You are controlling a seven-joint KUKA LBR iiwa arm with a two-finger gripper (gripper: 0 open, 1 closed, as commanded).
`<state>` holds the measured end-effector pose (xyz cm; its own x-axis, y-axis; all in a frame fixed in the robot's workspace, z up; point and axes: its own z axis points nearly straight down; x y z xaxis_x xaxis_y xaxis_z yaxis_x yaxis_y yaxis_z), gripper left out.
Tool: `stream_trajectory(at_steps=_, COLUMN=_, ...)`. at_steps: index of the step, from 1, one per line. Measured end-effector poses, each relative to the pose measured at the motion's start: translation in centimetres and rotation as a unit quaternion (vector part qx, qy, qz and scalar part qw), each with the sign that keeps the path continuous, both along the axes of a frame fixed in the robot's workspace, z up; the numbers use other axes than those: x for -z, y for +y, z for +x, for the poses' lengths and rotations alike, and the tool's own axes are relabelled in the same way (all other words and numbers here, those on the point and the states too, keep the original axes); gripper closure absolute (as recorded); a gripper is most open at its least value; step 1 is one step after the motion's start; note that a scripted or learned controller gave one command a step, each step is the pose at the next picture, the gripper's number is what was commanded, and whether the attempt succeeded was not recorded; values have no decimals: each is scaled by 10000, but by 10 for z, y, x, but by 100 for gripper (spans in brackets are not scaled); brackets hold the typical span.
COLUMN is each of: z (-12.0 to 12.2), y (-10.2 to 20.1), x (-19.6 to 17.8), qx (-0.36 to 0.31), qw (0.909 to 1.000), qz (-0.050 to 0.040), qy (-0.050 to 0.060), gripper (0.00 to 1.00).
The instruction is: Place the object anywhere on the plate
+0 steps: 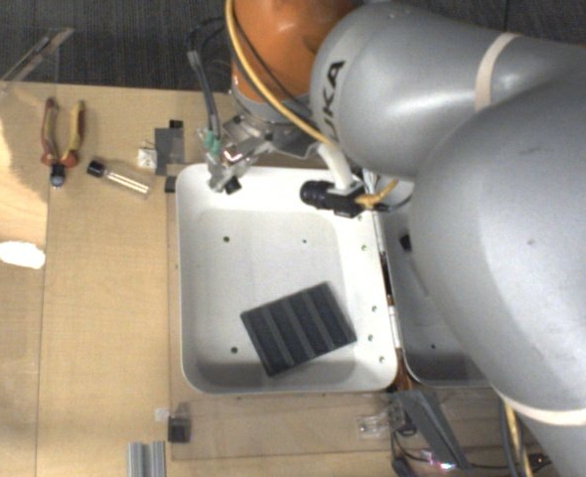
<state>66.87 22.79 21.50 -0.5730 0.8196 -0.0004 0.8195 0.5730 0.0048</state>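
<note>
Grey arm [452, 167] covers much of the right bin [427, 366] and reaches over the far edge of the left bin [199, 296]. Inside that left bin, toward its near right corner, lies a dark ribbed plate [298, 328], flat and with nothing on it, so by my judgement the placing is not done. The tool [223, 179] hovers at the bin's far left corner, well apart from the plate. I cannot tell its state, nor make out any object in it.
</note>
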Motion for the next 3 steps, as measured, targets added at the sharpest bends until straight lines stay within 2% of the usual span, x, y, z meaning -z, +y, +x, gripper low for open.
stream_trajectory(at_steps=3, z=3, y=1, x=-35, qx=2, qw=10000, qz=46, qy=-69, gripper=100)
